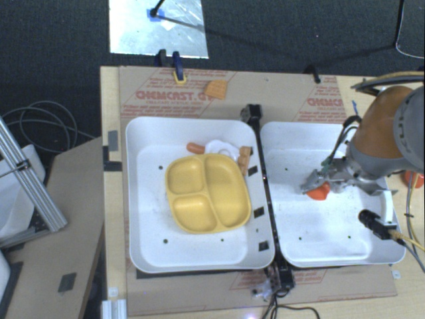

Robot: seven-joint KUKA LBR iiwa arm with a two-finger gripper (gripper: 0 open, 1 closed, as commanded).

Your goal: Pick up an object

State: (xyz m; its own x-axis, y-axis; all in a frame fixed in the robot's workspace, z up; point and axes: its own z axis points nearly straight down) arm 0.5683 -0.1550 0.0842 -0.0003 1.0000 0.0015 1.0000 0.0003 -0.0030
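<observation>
My gripper is low in the right bin, near its middle, with the arm coming in from the right. A small orange-red object sits right at the gripper's tip, partly hidden under it; whether it is held or just lying on the bin floor is unclear. In the left bin lies a yellow divided plate. Behind the plate are a small orange sausage-shaped piece, a white object and a tan block.
A tan piece lies on the cardboard behind the bins. A black divider with clips runs between the two bins. A blue and yellow clamp stands at the back edge of the bench.
</observation>
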